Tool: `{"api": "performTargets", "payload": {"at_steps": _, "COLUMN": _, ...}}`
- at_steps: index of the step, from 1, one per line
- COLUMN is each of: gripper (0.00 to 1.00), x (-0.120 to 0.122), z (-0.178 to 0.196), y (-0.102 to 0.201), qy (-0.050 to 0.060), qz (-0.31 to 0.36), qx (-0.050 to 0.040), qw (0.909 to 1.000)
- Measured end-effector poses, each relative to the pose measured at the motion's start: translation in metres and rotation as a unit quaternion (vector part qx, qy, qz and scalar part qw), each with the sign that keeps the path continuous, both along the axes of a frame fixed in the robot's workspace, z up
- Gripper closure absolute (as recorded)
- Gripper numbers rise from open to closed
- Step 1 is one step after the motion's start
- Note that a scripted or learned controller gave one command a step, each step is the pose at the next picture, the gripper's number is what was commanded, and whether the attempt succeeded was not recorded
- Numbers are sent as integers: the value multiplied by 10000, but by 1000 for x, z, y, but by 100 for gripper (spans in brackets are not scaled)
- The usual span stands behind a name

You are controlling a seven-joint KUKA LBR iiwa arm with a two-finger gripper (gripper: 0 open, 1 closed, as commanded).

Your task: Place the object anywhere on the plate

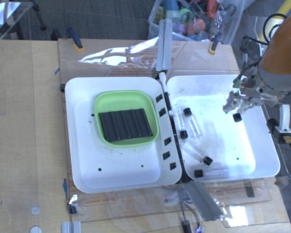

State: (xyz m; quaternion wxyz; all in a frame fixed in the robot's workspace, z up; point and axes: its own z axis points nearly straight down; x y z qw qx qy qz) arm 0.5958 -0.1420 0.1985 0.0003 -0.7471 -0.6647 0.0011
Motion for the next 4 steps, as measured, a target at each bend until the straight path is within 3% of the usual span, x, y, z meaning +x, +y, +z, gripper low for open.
{"api": "performTargets", "payload": {"at_steps": 1, "gripper": 100, "x": -35, "z": -14, "y": 33, "qy": 2, "qz": 1241, "qx": 18, "qw": 9923}}
{"api": "performTargets", "payload": {"at_steps": 3, "gripper": 100, "x": 47, "z": -14, "y": 126, "qy": -23, "qz": 1991, "qx": 4, "qw": 9800}}
{"api": "performTargets", "payload": {"at_steps": 4, "gripper": 100, "x": 61, "z": -14, "y": 166, "qy": -25, "qz": 2111, "qx": 2, "qw": 9775}}
